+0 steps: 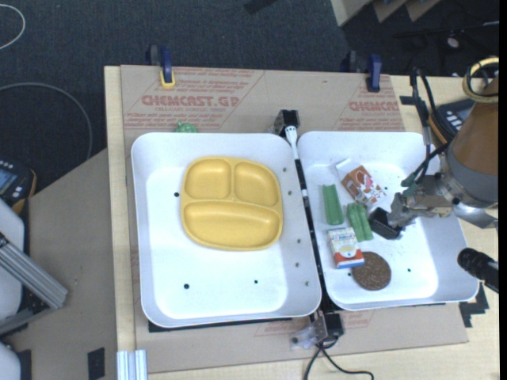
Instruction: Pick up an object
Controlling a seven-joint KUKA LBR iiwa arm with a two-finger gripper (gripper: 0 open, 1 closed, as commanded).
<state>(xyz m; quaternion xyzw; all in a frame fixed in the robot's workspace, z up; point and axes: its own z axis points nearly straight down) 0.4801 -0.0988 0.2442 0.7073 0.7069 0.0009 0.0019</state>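
The right bin (412, 142) holds several small items. A green bar (331, 203) lies near its left wall, and a second green bar (360, 222) sits just right of it. Behind them is a red and white packet (360, 183). Toward the front lie a small white and orange carton (345, 248) and a brown round disc (371, 271). My gripper (383, 223) is low in the middle of this bin, right beside the second green bar and above the disc. I see nothing held in it.
The left bin (146, 236) carries a yellow divided plate (232, 203). A black ridge (305, 212) separates the two bins. The grey arm (475, 165) comes in over the right bin's right rim. Clamps (165, 66) hold the board at the back.
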